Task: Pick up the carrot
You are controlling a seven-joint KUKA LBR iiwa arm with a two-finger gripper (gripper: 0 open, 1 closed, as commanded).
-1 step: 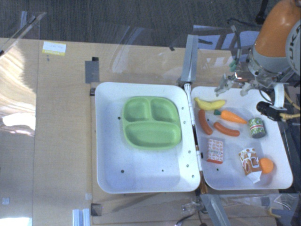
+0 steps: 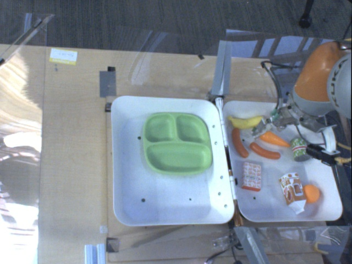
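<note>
Camera view. Two shallow white bins were observed side by side on the wooden surface (image 2: 71, 164). In the left bin (image 2: 126, 202), a green compartment tray (image 2: 177, 143) was seen lying toward the far half, roughly centred between the side walls.

In the right bin (image 2: 324, 210), the carrot (image 2: 273, 139) was recorded near the far edge, lying flat, its thick orange end directed toward the right wall and its green end toward the far-left corner. A banana (image 2: 246, 122) was noted at the far-left corner, just beside the carrot's green end. Two sausages were logged: one (image 2: 238, 142) along the left wall, the other (image 2: 265, 150) just on the near side of the carrot. A small red-and-white packet (image 2: 252, 176) was seen toward the near-left corner, a printed carton (image 2: 291, 188) toward the near-right corner with an orange fruit (image 2: 311, 193) touching it, and a small patterned can (image 2: 298, 148) near the right wall.

The arm (image 2: 322, 81) was seen entering over the far-right corner of the right bin. The pincer (image 2: 276, 118) was positioned low at the far edge, directly above the carrot. How far it stood open, and whether the carrot was gripped, could not be told.
</note>
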